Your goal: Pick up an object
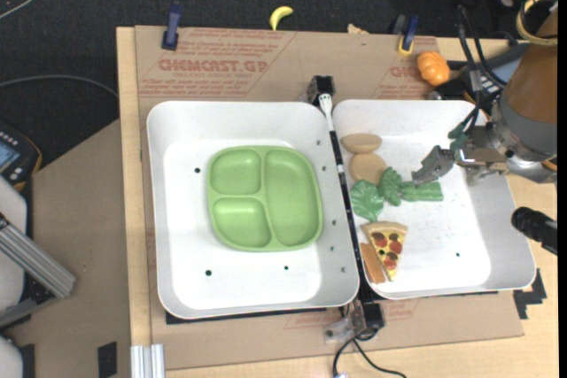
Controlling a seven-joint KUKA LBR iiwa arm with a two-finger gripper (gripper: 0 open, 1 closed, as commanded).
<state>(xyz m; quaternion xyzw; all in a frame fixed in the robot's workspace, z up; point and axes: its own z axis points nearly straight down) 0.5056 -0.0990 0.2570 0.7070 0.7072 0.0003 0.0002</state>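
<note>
the arm (536, 97) is cut off by the right edge; the green toy (390, 189) partly hides a tan piece (366, 165); jaws' spacing unclear.

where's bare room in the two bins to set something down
Right white bin: bare floor between the pizza slice toy and the near right rim. Its left side is crowded: tan bread pieces, green leafy toy, gripper. Left white bin: the green divided plate fills the middle; a bare strip runs along the near rim.
</note>
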